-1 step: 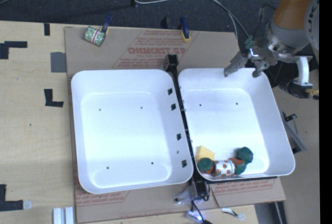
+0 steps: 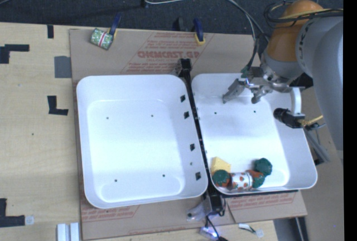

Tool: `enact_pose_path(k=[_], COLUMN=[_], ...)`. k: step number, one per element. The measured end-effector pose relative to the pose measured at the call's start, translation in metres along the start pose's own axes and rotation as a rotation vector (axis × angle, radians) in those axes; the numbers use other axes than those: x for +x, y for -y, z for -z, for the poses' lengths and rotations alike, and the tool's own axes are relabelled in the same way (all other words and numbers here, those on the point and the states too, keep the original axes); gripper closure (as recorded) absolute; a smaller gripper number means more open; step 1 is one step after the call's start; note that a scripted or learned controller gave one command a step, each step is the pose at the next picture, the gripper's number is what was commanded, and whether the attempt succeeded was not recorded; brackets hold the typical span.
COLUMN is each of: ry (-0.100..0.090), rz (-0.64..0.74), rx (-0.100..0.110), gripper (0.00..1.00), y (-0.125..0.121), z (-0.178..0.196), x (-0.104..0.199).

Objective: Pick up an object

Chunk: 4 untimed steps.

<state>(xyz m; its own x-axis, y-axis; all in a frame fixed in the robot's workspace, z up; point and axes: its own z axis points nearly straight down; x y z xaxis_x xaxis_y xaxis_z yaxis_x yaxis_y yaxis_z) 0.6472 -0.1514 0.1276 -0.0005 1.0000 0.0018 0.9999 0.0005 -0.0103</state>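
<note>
Two shallow white bins side by side on the bench, joined along a dark clipped seam. Nearest the camera, bunched into the front corner of the right bin (image 2: pixel 290 139): a yellow wedge (image 2: pixel 221 164) against the seam-side wall, a red-and-green rounded piece (image 2: pixel 222 178) just in front of it, a red-and-white can (image 2: pixel 241 180) on its side touching that piece, long axis running left to right along the front wall, an orange-and-green lump (image 2: pixel 256 177) at its right end, and a dark green ball (image 2: pixel 263 166) just behind. Which end of the can was the top: too small to tell. Left bin (image 2: pixel 89 123) with only small dark dots on its white floor. Farther back, gripper (image 2: pixel 246 91) poised over the rear of the right bin, well apart from the cluster, fingers spread apart with nothing between them, pointing down toward the bin floor. Beyond the bins, a small green patterned block (image 2: pixel 101 38) on the cardboard sheet (image 2: pixel 162 53), near a blue clamp (image 2: pixel 115 24)
</note>
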Motion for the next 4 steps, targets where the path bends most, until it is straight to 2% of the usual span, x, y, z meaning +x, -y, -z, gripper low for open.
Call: enact_pose_path(k=[1, 2, 3, 4], ry=[0.004, 0.0, 0.002, 0.004], rz=[-0.003, 0.0, -0.002, -0.002], rx=[-0.015, -0.003, -0.009, -0.015], gripper=[0.0, 0.0, 0.0, 0.0], y=[0.038, 0.075, 0.131, 0.163], z=[0.075, 0.001, -0.045, 0.021], x=[-0.03, -0.018, -0.036, -0.058])
